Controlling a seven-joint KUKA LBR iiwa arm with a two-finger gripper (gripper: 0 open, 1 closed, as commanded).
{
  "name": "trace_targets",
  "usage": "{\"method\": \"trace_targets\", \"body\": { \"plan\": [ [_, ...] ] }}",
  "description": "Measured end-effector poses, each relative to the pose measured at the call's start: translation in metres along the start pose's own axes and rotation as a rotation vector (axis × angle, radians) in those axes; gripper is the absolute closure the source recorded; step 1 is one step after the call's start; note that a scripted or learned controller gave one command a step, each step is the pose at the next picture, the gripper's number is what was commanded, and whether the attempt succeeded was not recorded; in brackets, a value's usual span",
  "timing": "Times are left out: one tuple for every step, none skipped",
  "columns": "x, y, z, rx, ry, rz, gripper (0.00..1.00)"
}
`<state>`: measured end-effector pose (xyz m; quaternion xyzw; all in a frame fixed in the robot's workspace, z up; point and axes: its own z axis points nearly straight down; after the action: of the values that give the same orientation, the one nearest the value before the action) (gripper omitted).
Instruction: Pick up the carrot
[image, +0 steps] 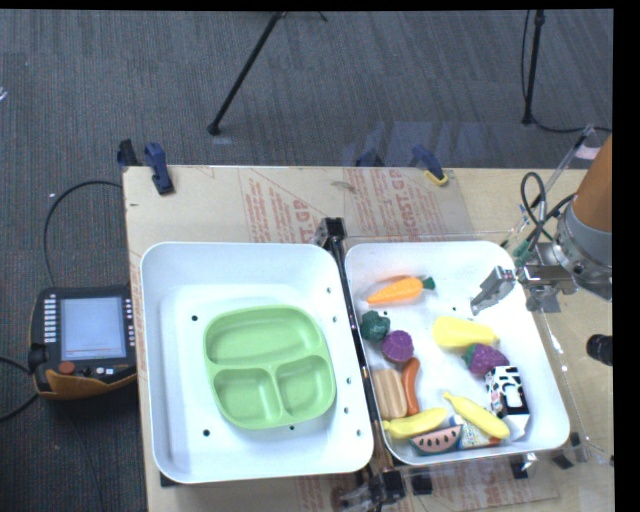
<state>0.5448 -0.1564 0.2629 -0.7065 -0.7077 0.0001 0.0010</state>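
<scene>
Nearest me, I see smooth plastic toy food crowding the right bin (540, 340), a watermelon slice (437, 439) half tucked under a banana (417, 423), then the tapered orange carrot (396, 290) lying free at the bin's far side, and the gripper (493, 290) hovering apart, jaws slightly open, holding nothing.

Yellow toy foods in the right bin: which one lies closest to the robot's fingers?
The yellow lemon-like piece just below the gripper, at the bin's middle right. The other two, a banana and another yellow piece, lie at the front.
</scene>
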Motion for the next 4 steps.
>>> {"method": "trace_targets", "body": {
  "plan": [
    [0.061, 0.034, 0.072, 0.011, 0.002, 0.424, 0.00],
    [0.067, 0.086, 0.178, 0.005, 0.002, 0.545, 0.00],
    [0.068, 0.087, 0.167, 0.007, 0.000, 0.539, 1.00],
    [0.068, 0.086, 0.157, 0.010, 0.001, 0.535, 1.00]
  ]
}}
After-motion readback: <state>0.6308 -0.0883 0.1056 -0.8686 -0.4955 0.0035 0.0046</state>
